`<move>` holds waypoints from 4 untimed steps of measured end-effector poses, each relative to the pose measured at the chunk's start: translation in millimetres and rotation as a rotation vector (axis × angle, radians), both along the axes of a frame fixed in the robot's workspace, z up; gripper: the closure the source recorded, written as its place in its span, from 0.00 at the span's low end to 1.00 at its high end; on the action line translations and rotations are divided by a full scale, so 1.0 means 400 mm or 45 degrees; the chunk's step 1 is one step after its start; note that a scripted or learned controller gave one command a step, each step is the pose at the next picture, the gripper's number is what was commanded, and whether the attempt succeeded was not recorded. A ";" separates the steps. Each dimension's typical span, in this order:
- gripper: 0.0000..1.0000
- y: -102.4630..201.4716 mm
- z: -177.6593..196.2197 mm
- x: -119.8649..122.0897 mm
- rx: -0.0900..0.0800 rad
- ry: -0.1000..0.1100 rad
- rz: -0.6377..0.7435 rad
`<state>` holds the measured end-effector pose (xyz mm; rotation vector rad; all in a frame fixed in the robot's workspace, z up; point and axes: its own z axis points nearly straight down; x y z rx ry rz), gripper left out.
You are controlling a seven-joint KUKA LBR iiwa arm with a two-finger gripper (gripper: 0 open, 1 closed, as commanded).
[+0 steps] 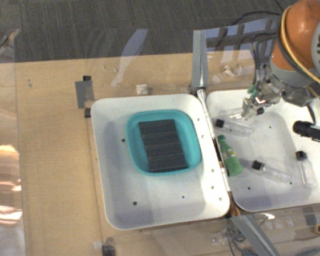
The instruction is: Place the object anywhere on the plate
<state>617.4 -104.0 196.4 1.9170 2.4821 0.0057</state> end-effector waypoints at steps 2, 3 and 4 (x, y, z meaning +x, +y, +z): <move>1.00 0.226 0.002 -0.008 -0.001 0.000 0.290; 0.00 0.225 0.002 -0.008 -0.001 0.000 0.289; 0.00 0.261 -0.027 0.048 0.000 0.001 0.294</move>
